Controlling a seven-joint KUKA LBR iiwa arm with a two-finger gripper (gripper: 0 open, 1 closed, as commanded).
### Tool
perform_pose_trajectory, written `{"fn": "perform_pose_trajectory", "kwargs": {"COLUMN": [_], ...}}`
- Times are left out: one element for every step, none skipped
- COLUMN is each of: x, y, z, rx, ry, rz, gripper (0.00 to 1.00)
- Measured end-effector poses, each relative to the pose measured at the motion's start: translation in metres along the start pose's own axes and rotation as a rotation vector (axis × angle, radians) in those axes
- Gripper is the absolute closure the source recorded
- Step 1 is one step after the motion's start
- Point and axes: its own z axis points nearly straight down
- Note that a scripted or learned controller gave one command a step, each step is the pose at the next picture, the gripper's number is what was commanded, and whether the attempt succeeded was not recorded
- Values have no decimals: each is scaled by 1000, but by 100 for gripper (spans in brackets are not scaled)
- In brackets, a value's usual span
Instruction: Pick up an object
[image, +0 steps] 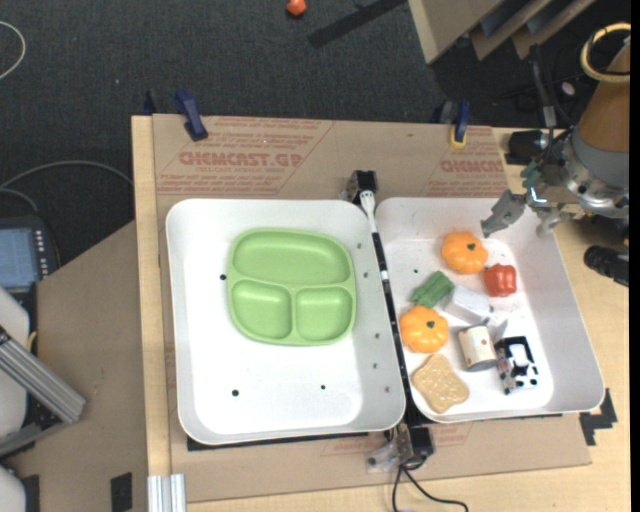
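Robot hand (522, 212), fingers apart and empty, hovers over the right bin (560, 300) (two orange pumpkins (464, 252), one cracker (441, 383)).

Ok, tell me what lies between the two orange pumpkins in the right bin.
In the camera view, a green block lies between the upper pumpkin and the lower pumpkin.

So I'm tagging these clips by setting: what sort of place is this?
Most likely a robotics lab bench, not a kitchen. Two white bins sit on a board held by clamps, the food in the right bin looks like toys, such as a small pumpkin, and a robot arm reaches in.
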Motion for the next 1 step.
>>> {"fn": "perform_pose_trajectory", "kwargs": {"x": [53], "y": [-78], "z": [38], "rx": [10], "ry": [4], "rz": [-1], "gripper": [0]}}
